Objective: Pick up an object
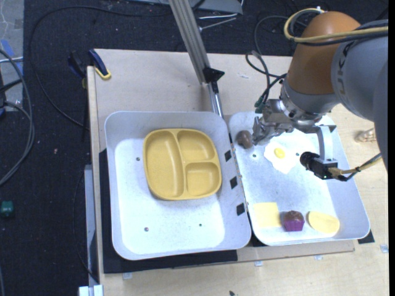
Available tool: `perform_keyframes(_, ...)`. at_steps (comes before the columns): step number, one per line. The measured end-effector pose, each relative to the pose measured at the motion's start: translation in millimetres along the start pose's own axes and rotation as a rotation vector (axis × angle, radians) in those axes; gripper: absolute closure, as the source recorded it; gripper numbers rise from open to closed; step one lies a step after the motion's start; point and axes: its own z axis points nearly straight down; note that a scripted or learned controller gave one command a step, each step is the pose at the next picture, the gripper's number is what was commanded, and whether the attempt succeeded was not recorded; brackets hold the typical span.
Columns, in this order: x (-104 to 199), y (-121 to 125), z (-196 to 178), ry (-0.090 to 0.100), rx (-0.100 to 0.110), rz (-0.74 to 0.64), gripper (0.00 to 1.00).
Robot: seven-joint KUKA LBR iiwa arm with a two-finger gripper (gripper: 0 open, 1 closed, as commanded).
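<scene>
the hand [264, 130] hangs over the far left corner of the right bin [352, 193], low above the white floor; whether it is open or closed cannot be told from this angle, and nothing shows gripped in it; just to its left, close against it, lies a small brown lump [244, 139] by the bin's wall; just to its right and a little nearer the camera lies a toy fried egg [281, 156], white with a yellow yolk; well nearer the camera than the hand, along the bin's front edge, sit a pale yellow square [266, 214], a purple and brown piece [292, 221] and a yellow oval slice [323, 222] in a row; far to the hand's left, the left bin [123, 227] carries a yellow divided plate [182, 164] with three compartments; no brand, label or writing can be read anywhere; both bins rest on a pale wooden tabletop [148, 82]; a slanted metal pole [191, 32] rises behind the hand; dark carpet [49, 134] with loose black cables surrounds the tabletop.
</scene>
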Motion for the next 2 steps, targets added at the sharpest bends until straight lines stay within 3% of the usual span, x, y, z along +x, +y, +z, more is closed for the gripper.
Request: perform_keyframes(2,103.4,11.4,-17.1,0.000,-0.004,0.000,1.00)
